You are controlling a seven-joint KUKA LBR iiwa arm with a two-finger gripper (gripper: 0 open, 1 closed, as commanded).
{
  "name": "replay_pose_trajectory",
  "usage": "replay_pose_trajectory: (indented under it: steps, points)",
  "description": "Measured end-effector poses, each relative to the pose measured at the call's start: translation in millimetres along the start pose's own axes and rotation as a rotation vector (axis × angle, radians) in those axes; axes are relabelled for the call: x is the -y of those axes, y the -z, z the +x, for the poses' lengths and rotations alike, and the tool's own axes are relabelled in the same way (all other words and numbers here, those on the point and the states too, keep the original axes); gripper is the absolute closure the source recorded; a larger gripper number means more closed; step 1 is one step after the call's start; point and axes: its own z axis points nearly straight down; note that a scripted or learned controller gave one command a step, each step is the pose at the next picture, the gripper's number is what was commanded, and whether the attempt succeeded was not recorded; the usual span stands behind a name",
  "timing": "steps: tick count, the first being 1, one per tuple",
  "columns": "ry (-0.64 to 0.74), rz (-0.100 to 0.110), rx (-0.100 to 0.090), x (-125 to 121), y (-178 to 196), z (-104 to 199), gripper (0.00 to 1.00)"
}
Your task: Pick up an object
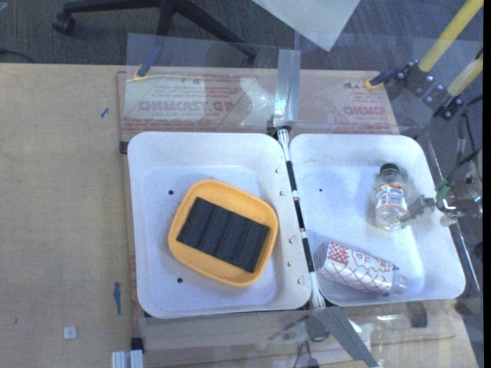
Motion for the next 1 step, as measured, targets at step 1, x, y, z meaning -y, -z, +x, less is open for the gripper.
replay_pose_trajectory:
  steps: [1]
  points:
    - [0.124,-0.003,0.002,-45.2,-104.3,6.9,0.0]
